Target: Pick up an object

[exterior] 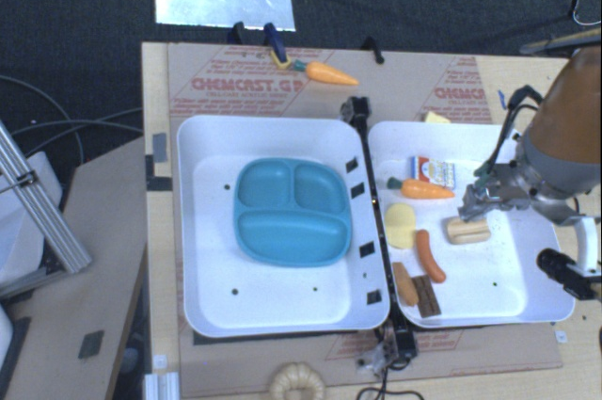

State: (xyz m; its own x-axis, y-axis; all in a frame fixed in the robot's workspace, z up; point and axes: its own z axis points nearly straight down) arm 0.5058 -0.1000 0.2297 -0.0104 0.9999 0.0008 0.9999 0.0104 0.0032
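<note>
While the tan bread piece (pixel 467 231) lies in the right bin (pixel 508 299), my gripper (pixel 477 202) hangs just above its left end; whether my fingers are parted I cannot tell. A carrot (pixel 426 190) and sausage (pixel 430 255) lie nearby; the blue plate (pixel 292 211) sits in the left bin (pixel 212 295).

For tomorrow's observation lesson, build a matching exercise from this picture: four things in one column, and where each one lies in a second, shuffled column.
Things:
1. Blue plate
2. Carrot
3. Sausage
4. Ring

Places:
A. On the cardboard behind the bins
B. In the left bin
C. At the bench's front edge, before the bins
D. In the right bin

Pairs: 1-B, 2-A, 3-D, 4-C
</note>
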